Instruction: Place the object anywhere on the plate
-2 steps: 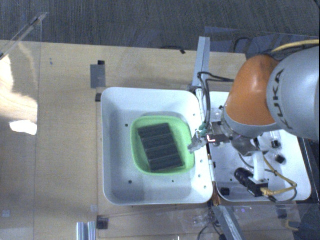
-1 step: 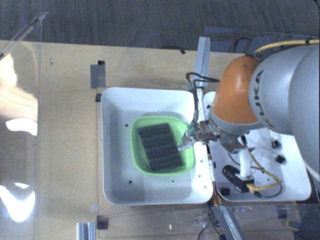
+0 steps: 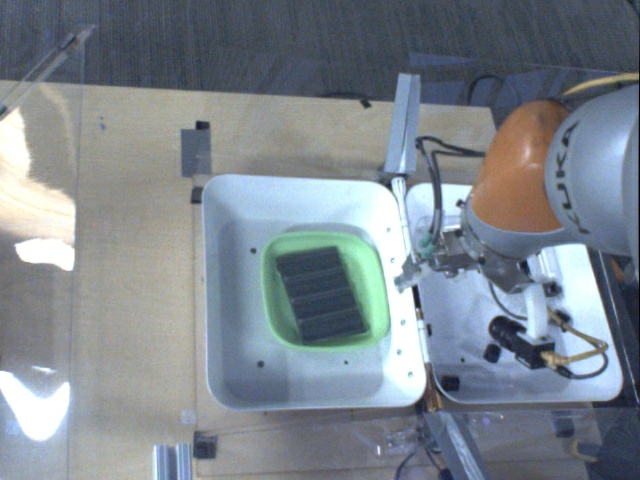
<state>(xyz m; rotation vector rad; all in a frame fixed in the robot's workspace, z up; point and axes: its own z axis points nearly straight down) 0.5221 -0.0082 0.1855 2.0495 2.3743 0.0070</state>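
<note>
The dark ribbed block (image 3: pixel 320 295) lies flat on the green plate (image 3: pixel 272 303) in the left bin (image 3: pixel 225 298); it looks stiff and light, best pinched across its narrow width. One block, one plate, two bins. The gripper (image 3: pixel 420 266) hangs at the right bin's (image 3: pixel 590 380) edge; spread or closed, I cannot tell

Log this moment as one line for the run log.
object: dark ridged block lying on green plate | plate: in left bin | arm: above right bin | task: looks done

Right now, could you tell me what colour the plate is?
The plate is light green, camera view.
</note>
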